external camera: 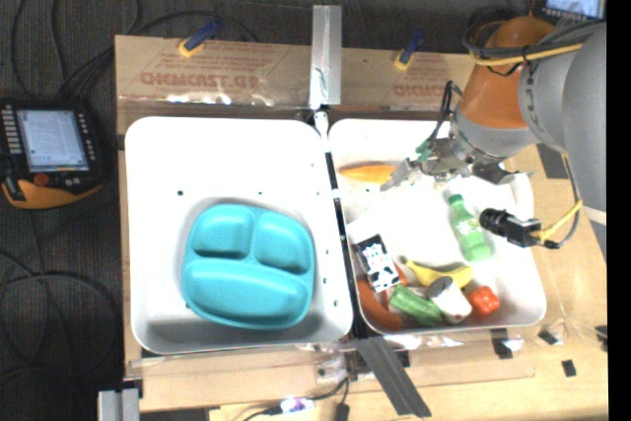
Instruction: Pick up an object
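My gripper (412,167) hangs low over the back of the right bin (513,311), just right of an orange carrot (366,173) that lies against the bin's back left side. Nothing is visibly held. A green bottle (467,228) lies to the gripper's front right. Along the bin's front lie a black-and-white box (375,259), a yellow banana (435,272), a green cucumber-like piece (414,305), a white piece (456,305) and a small red piece (483,299).
The left bin (158,163) holds a teal divided plate (248,263). A metal divider (326,64) stands at the back between the bins. The arm's orange band (493,94) and grey body cover the back right, with a black connector and cable (513,226) over the right rim.
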Robot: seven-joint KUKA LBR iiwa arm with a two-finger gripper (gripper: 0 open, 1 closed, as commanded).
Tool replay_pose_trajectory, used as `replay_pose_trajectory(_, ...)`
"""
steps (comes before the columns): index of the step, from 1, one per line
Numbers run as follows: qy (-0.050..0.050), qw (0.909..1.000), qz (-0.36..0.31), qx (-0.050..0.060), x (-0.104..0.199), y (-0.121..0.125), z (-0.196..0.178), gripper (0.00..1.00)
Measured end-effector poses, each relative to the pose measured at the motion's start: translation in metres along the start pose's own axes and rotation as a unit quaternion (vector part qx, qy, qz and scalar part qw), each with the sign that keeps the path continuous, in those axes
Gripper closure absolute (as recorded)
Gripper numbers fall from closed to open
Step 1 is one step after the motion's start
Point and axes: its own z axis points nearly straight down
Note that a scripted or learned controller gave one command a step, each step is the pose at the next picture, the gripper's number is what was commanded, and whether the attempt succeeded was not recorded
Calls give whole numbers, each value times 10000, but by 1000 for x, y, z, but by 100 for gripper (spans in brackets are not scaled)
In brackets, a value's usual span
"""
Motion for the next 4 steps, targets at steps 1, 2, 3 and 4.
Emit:
replay_pose_trajectory(1,-30,9983,-584,-40,-20,57,41,0)
replay_pose_trajectory(2,-17,9996,-292,-43,-28,-17,40,0)
replay_pose_trajectory(3,12,9982,591,138,-32,50,43,0)
replay_pose_trajectory(4,-93,9999,-5,58,-4,55,40,0)
